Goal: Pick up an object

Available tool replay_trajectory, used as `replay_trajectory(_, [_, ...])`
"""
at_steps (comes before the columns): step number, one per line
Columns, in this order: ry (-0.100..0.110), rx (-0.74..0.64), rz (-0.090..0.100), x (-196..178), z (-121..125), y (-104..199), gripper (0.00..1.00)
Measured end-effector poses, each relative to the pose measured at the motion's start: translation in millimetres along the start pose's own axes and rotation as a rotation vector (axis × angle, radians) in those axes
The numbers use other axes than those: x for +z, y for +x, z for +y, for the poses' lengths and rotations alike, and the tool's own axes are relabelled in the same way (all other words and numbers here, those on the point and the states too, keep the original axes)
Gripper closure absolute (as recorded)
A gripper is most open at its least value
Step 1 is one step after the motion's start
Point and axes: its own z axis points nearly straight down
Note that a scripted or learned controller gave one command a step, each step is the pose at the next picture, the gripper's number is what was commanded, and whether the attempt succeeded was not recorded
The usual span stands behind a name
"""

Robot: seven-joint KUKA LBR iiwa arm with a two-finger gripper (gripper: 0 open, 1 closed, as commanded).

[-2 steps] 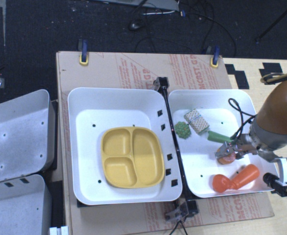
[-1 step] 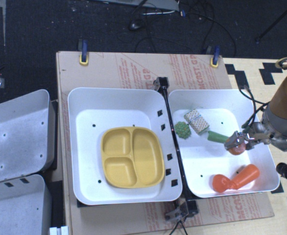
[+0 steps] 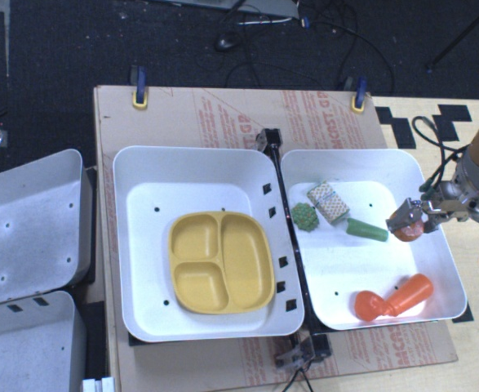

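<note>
My gripper (image 3: 408, 223) hangs over the right side of the right bin (image 3: 361, 160), reaching in from the right. A small red object (image 3: 411, 232) sits between its dark fingers (image 3: 401, 216), and the gripper is shut on it. Just left of it a green cylinder (image 3: 366, 229) lies on the bin floor. Further left are a green bumpy ball (image 3: 305, 216) and a patterned block (image 3: 329, 202). An orange bottle-like toy (image 3: 392, 298) lies near the bin's front right corner.
The left bin (image 3: 141, 219) holds a yellow divided plate (image 3: 221, 261). A black divider (image 3: 286, 227) runs between the bins. Spare white bins (image 3: 27, 219) lie off the bench to the left. Cables trail at the right edge.
</note>
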Motion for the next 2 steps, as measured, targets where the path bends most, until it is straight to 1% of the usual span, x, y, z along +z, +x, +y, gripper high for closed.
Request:
replay_trajectory(1, [-0.001, 0.000, -0.001, -52, 1, 0, 1.00])
replay_trajectory(2, [0.004, -0.002, 0.002, -43, 20, 56, 1.00])
